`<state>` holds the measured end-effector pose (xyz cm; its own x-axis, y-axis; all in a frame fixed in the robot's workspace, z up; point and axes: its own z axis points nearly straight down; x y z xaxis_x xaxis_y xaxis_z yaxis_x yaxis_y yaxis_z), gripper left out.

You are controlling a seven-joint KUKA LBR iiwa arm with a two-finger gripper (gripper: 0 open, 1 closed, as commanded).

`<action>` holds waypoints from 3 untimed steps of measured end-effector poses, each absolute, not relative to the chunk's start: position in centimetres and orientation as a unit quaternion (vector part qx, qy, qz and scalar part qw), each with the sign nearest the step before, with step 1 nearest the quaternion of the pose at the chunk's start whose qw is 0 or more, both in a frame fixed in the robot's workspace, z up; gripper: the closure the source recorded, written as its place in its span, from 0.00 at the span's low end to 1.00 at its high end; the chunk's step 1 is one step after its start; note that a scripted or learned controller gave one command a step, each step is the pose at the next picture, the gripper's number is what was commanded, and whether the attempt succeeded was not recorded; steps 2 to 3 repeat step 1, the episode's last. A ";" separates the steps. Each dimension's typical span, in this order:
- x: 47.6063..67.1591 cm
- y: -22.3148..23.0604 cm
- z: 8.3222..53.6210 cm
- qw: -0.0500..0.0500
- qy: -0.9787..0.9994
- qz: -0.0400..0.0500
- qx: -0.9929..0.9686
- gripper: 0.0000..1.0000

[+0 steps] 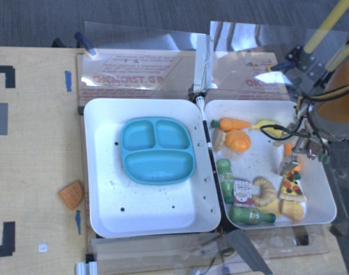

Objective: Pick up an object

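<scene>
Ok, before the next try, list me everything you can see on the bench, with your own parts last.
left bin: 1, white, left half of the bench
plate: 1, blue, three compartments, in the left bin
right bin: 1, white, beside the left bin
carrot: 1, orange, top of the right bin
orange: 1, orange, just below the carrot
banana: 1, yellow, right of the carrot
green bottles: 2, one along the right bin's left wall, one at its near edge
croissant: 1, tan, lower middle of the right bin
pizza slice: 1, yellow and red, right of the croissant
waffle: 1, brown, on the bench left of the bins
arm: 1, grey with orange band, over the right bin
pincer: 1, just above the pizza slice
</scene>
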<state>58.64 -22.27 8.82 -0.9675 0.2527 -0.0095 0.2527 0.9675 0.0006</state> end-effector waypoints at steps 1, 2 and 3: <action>59.1 -22.3 10.3 0.012 0.992 -0.002 0.126 1.00; 59.1 -22.3 10.3 0.012 0.992 -0.002 0.126 1.00; 59.1 -22.3 10.3 0.012 0.992 -0.002 0.126 1.00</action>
